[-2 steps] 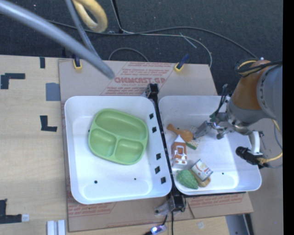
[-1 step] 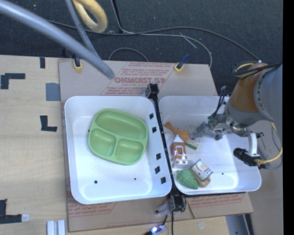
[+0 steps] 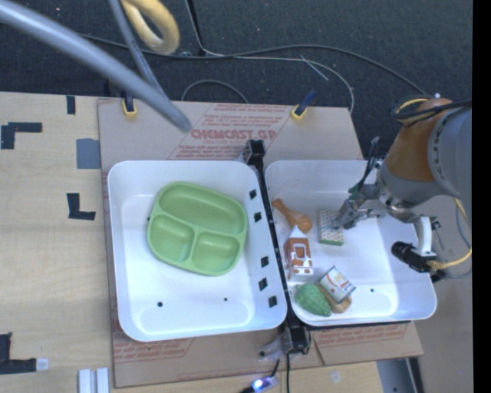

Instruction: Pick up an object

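Note:
In the right bin (image 3: 399,303) lie several small objects: a checkered green-and-white block (image 3: 331,228), an orange-brown piece (image 3: 292,216), an orange-and-white carton (image 3: 298,257), a green lump (image 3: 312,300) and a small box with a red label (image 3: 336,284). My gripper (image 3: 350,216) reaches in from the right and hangs just right of the checkered block, close to or touching its edge. Nothing shows clearly between the fingers.
The left bin (image 3: 138,307) holds a green divided plate (image 3: 198,228). A black divider (image 3: 265,238) with clips runs between the bins. Cables cross the dark floor behind, and a grey pole with a yellow loop (image 3: 150,21) slants over the back left.

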Controlling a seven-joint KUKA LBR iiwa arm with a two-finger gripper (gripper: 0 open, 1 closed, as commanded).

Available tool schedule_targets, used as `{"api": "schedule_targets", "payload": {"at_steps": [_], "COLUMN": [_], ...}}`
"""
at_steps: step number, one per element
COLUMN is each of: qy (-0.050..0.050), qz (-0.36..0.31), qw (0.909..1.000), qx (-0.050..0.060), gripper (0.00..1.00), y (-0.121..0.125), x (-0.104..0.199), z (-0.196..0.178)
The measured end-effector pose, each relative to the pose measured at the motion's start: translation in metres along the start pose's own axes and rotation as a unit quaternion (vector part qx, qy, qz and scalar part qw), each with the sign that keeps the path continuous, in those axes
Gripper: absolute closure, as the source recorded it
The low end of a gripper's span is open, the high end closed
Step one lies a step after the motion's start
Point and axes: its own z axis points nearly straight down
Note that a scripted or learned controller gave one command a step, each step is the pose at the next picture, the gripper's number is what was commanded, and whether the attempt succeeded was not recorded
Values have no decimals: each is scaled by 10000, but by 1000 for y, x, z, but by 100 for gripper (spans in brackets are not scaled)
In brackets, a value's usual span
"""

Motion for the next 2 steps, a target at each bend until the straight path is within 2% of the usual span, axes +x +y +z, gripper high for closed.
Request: {"api": "schedule_targets", "payload": {"at_steps": [1, 2], "qy": [-15, -10], "qz": [1, 1], "qw": [10000, 10000], "qx": [40, 48], "gripper": [100, 100], "y": [6, 8], "x": [-2, -2], "z": [-63, -105]}}
